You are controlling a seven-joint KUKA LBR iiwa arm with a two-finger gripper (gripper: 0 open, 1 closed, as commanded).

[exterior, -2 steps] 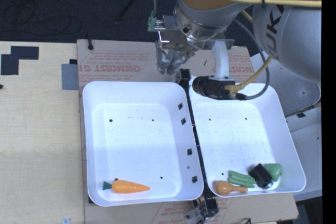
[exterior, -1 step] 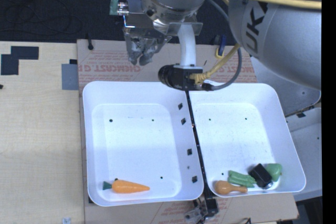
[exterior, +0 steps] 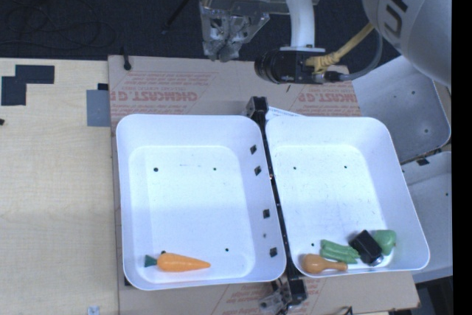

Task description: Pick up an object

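The fingers (exterior: pixel 227 48) hang above the bins' far edge; whether spread or closed, I cannot tell. The toy carrot (exterior: pixel 181 262) lies well below them, at the left bin's (exterior: pixel 140 133) near edge.

An orange toy carrot (exterior: pixel 182 262) lies in the left white bin (exterior: pixel 140 136), while green toys (exterior: pixel 339 251) and a black block (exterior: pixel 366 246) sit in the right white bin (exterior: pixel 383 136), with the gripper (exterior: pixel 227 49) high above.

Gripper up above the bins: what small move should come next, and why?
Probably swing the gripper toward the viewer and lower it over the carrot, which lies alone near the front of the left bin. The gripper hangs high beyond both bins, and the right bin items sit crowded together, so the carrot looks the easier pick.
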